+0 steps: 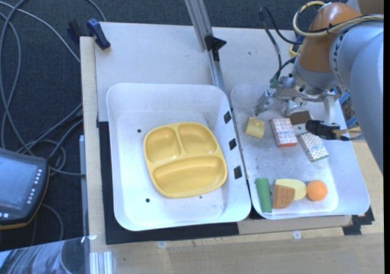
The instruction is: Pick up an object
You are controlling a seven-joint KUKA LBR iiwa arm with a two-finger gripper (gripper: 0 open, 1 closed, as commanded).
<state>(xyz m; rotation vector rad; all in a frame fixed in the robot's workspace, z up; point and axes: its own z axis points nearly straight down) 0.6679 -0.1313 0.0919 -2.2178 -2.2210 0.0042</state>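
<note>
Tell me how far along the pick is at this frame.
Done: the arm has reached into the right bin, and its gripper sits low at the far end, above the red-and-white box. In hand: nothing visible between the fingers. Left: the grasp and lift. The yellow block, patterned box, green stick and orange ball all lie in the bin.

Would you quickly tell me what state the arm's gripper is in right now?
Gripper: cannot be told; it hangs over the right white bin, above the small red-and-white box.

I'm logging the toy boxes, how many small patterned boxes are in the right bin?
2: the red-and-white box sits mid-bin beside the yellow cheese wedge; the green-patterned box lies just right of it. The arm may hide more.
</note>
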